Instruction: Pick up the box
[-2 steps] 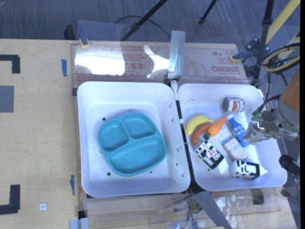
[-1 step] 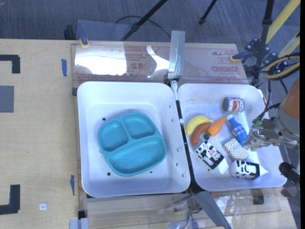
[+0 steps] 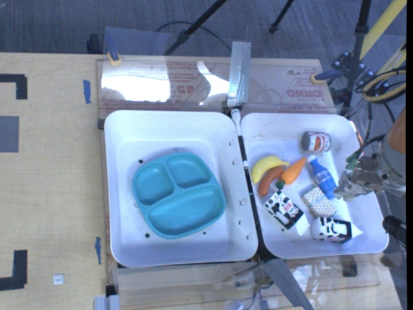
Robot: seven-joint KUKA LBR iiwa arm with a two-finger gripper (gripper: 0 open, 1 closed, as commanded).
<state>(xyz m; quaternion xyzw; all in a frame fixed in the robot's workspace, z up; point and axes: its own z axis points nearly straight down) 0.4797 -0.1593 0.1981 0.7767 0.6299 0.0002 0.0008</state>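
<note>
While the gripper (image 3: 348, 185) is positioned at the right bin's (image 3: 374, 237) right edge, the box (image 3: 283, 209) is left untouched; finger state cannot be told.

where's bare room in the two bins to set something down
Free: the right bin floor at its far left corner, beyond the banana; the left bin strip around the blue divided plate. Crowded: right bin's middle and near side, from carrot to cow-print box.
</note>
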